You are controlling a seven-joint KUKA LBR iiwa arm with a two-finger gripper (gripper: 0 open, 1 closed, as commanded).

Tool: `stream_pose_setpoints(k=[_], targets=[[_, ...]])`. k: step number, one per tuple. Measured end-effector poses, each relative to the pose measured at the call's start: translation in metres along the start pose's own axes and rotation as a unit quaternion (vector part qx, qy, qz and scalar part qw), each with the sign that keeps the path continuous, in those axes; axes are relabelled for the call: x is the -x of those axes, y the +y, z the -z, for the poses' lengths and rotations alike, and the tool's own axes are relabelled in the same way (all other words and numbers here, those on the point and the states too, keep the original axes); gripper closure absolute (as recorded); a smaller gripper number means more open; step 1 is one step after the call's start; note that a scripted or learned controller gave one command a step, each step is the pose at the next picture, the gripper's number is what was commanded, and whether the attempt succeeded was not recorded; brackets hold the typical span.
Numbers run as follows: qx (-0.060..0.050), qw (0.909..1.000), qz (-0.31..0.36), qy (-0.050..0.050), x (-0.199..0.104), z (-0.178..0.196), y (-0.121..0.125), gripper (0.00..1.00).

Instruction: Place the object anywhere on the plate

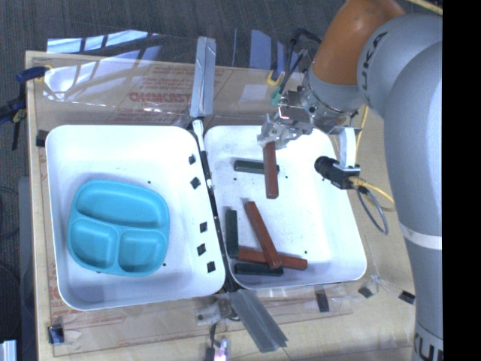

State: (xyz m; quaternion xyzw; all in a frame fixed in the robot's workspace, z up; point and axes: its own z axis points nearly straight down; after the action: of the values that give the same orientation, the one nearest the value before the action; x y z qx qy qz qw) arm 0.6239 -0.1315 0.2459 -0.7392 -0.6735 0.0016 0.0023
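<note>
The gripper holds a brown stick up over the right bin.

On the left, a blue plate [118,227] with three parts sits in the left bin [60,145], toward 7 o'clock. In the right bin [342,224], a dark green stick [231,228] lies by the left wall, running from 12 to 6 o'clock. Next to it a brown stick [262,234] slants from 11 to 5 o'clock, across another brown stick [272,259] and a dark one [258,270] lying flat near the front wall. A short dark stick [252,167] lies flat near the back. At the bin's 12 o'clock, the gripper [272,138] is closed on the top end of the held brown stick [270,173]. That stick hangs down with its long side running from 12 to 6 o'clock and its free end toward 6 o'clock.
</note>
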Motion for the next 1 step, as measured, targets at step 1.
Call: stream_pose_setpoints(k=[1], targets=[[0.0, 0.9995, -0.031, -0.001, -0.1127, -0.007, -0.0349, 1.0]])
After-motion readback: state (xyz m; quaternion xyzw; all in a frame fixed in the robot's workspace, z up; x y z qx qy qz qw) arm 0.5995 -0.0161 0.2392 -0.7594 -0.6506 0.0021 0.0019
